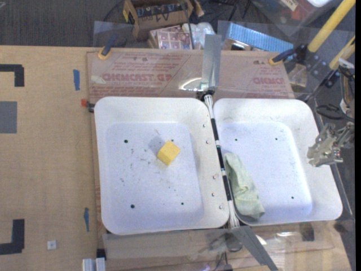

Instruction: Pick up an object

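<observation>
The gripper (322, 151) hangs at the right edge of the frame, over the right bin's (293, 114) rim; whether its jaws are released or clenched, I cannot tell. Nothing looks picked yet. Candidates: yellow block (168, 152) mid-left bin (113, 117), green cloth (243, 186) lower centre. Next comes reaching leftward and descending.

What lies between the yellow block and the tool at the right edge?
In the camera view, from the block toward the tool: bare bin floor, the divider, the green cloth slightly below the line, then the right bin's bare floor.
</observation>
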### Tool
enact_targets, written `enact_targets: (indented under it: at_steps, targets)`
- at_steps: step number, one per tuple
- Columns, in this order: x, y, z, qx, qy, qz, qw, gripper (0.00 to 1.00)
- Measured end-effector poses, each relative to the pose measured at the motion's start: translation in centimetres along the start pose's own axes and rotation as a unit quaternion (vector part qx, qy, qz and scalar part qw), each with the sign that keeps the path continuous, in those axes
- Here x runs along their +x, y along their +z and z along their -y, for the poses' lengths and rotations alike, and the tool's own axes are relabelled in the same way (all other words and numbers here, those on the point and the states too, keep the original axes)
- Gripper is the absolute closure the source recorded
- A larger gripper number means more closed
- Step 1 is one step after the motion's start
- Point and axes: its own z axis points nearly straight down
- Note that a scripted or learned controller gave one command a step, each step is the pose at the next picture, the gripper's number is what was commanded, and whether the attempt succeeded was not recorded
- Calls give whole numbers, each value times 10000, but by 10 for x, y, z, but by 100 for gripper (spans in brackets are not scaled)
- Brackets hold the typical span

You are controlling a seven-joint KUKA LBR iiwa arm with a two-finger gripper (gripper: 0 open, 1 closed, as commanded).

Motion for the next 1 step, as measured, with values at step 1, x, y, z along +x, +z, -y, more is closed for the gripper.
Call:
enact_targets:
  at_steps: [1]
  targets:
    - [-2, -12, 0, 3, 13, 51, 10000, 100]
